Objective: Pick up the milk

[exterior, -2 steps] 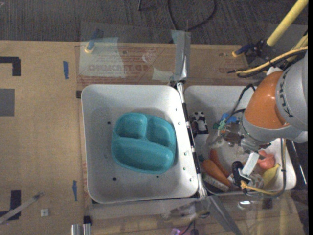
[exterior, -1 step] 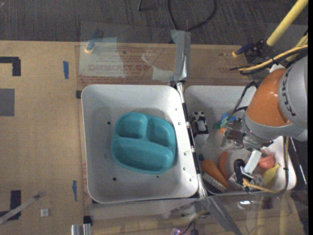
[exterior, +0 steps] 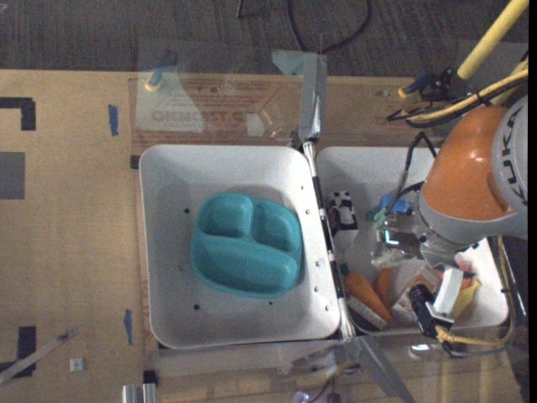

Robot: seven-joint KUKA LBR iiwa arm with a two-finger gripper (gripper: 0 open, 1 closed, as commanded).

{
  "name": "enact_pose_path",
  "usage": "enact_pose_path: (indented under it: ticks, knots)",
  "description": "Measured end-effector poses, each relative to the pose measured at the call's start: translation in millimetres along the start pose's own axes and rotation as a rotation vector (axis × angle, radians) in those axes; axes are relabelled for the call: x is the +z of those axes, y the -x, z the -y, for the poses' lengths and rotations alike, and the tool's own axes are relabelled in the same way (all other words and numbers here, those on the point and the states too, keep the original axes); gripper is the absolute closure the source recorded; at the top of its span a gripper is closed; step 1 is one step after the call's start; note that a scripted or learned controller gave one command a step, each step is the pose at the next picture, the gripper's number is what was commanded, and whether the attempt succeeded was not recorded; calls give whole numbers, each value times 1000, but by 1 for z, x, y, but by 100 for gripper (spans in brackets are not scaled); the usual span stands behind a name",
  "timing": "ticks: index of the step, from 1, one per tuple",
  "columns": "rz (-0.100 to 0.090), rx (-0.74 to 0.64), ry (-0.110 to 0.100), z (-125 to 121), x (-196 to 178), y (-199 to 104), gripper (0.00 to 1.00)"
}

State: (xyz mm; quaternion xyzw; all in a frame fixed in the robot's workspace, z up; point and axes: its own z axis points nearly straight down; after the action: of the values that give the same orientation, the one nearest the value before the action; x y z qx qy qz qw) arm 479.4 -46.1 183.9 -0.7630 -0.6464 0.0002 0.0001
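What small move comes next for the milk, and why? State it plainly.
Probably slide the gripper toward the view's left until it is above the milk carton. The black-and-white carton sits by the left wall of the right bin, and the gripper hangs beside it, apart from it, nearer the carrot.

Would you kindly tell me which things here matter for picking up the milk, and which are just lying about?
Belongs to the job:
milk carton
right bin
arm

Just lying about:
teal divided plate
left bin
carrot
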Motion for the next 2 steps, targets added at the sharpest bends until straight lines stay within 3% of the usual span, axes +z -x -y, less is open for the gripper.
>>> enact_pose_path:
  ticks: [1, 2]
  knots:
    - [1, 536, -1, 12, -49, -69, 100]
    - [1, 516, 1, 6, -59, -43, 100]
